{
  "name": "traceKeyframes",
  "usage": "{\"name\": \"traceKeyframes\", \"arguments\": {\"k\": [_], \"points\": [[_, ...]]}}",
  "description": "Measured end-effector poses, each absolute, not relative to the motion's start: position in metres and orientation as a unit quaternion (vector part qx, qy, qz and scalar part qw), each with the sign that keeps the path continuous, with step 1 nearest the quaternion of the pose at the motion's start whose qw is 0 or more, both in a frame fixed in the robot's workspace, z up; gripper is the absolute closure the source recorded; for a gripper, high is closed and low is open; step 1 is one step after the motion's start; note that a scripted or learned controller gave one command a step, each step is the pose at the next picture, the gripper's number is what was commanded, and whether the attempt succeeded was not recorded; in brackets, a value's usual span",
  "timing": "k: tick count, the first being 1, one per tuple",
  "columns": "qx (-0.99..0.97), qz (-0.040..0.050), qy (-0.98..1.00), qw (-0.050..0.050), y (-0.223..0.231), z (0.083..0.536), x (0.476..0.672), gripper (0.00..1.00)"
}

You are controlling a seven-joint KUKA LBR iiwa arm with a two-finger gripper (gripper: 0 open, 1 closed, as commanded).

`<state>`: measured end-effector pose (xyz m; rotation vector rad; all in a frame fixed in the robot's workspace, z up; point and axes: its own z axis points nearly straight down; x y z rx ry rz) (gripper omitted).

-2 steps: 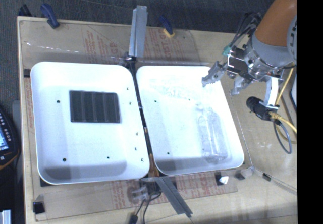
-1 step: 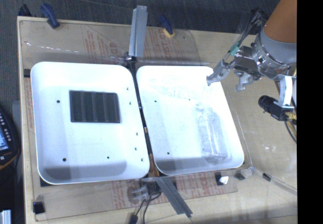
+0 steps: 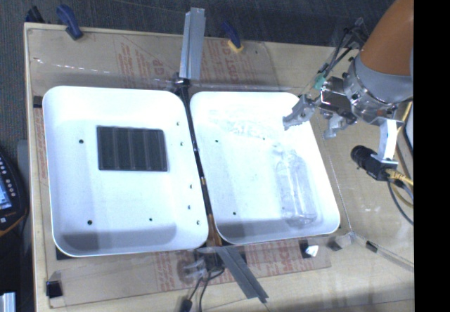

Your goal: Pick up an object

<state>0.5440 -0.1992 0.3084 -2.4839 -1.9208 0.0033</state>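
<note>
A clear plastic bottle lies on its side in the right bin, toward that bin's four o'clock corner — faint against the white floor. The gripper sits at about one o'clock from the bottle, over the bin's upper right rim and well apart from it; its fingers look spread, with nothing between them. In the left bin a dark ribbed rectangular block lies flat — near the centre.

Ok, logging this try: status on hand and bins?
Hand over right bin's far right rim. Clear plastic bottle lying in it, untouched. Dark ridged block in left bin.
</note>
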Motion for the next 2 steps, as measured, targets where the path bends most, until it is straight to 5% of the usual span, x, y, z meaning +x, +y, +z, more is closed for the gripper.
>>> {"name": "traceKeyframes", "arguments": {"k": [1, 2], "points": [[-0.74, -0.0006, -0.672, -0.001, -0.161, 0.426, 0.544, 0.0], [-0.744, 0.0014, -0.668, 0.001, -0.199, 0.325, 0.533, 0.0]]}}
